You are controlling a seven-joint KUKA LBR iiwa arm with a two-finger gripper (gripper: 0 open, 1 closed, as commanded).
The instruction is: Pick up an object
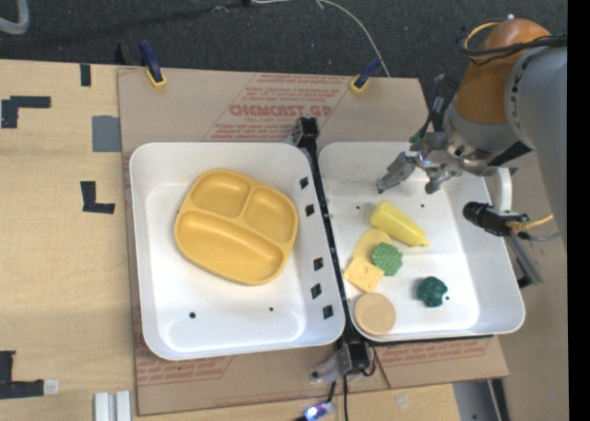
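We see our claw (408,173) open, holding nothing, above a yellow corn toy (398,225). The cardboard (277,106) reads "CHEMCAST."

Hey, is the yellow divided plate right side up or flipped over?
Right side up. The plate lies flat in the left bin with its three compartments facing up, their raised dividers visible, and nothing in them.

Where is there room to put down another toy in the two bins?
Left bin: bare white all around the yellow plate, widest along the near edge. Right bin: bare in its far-left corner and beside its right wall. Crowded near the divider, where corn, broccoli, cheese and cookie cluster. The gripper hovers over the far part.
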